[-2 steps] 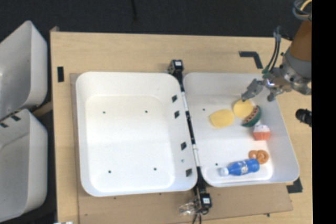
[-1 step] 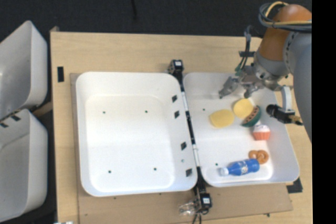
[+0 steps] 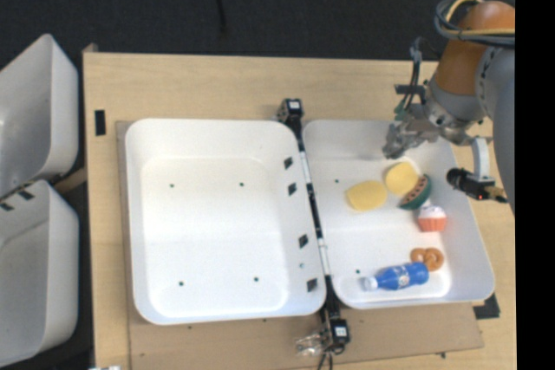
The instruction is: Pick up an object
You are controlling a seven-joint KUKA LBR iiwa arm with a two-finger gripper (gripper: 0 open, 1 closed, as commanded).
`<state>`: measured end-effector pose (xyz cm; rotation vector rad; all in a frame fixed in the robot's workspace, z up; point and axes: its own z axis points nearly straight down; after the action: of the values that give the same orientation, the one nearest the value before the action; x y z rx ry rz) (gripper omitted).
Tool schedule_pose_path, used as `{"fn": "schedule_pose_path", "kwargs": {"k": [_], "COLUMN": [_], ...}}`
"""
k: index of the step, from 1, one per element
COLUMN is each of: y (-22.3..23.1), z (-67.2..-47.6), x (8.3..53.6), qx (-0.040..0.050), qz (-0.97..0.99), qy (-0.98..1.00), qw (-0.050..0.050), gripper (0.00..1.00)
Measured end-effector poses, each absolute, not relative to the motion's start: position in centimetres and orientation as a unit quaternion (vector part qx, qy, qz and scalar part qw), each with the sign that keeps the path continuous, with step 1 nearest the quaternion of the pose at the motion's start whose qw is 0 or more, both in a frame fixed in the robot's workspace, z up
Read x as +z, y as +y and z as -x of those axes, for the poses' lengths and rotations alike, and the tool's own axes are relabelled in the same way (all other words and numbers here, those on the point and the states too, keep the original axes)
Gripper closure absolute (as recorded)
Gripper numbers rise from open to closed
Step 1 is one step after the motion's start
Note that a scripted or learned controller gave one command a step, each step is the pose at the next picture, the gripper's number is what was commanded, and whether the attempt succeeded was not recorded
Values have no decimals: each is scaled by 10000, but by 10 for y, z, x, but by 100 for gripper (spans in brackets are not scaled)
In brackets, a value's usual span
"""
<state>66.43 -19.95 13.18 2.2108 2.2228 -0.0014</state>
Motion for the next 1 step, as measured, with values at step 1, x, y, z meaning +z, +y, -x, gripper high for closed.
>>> {"fn": "schedule_pose_path", "kwargs": {"k": [1], "y": [-161], "z": [-693], "x": [283], "qx": [50], "qz": [-7048], "qy": [7093], "qw": [80], "gripper": [100]}}
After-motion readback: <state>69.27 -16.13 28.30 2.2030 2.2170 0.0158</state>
